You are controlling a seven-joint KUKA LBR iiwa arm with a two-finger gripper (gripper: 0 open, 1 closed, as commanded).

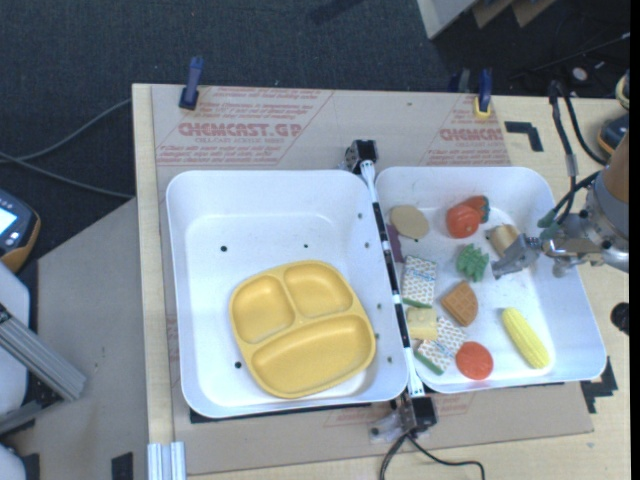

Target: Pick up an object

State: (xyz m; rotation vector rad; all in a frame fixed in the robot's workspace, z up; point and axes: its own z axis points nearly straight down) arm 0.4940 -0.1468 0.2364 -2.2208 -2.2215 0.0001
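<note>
Two white bins [190, 268]: one yellow tray [300, 326] left of the gripper [512, 258], jaws' state indiscernible, two tomatoes [474, 360] nearby.

You see smooth, glossy plastic on both white bins [200, 208] and the yellow tray [300, 328] — the cardboard sheet [300, 128] beneath looks matt.

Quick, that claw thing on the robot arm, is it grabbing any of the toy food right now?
Gripper: low in the right bin, near the green toy; whether it grips anything cannot be told.
</note>
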